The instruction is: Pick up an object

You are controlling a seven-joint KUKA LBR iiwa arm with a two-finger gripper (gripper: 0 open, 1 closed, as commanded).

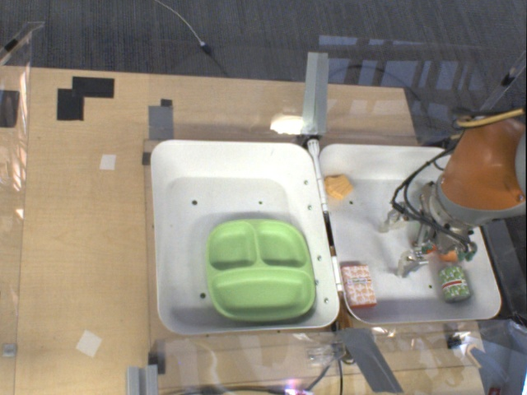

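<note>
Nearest the camera, along the front of the right bin (494, 303), lie a small pink-and-white box (358, 285) by the divider and a small green-and-white can (454, 283) toward the right wall. A yellow-orange block (338, 187) sits at that bin's far left corner. The left bin (165, 220) carries a green divided plate (259, 268).

The gripper (434, 249) hangs low in the right bin, under the orange band of the arm (486, 167), just beside the can and slightly to its left; a small orange thing (449, 255) shows beside its tip. Cables and wrist clutter hide the tip, so one cannot tell how wide it stands, and nothing can be seen held in it.

The step looks like the descent onto a target, probably the can or the orange thing. The next move would call for centring over the chosen thing, closing firmly, then lifting straight up without nudging it against the wall.
</note>
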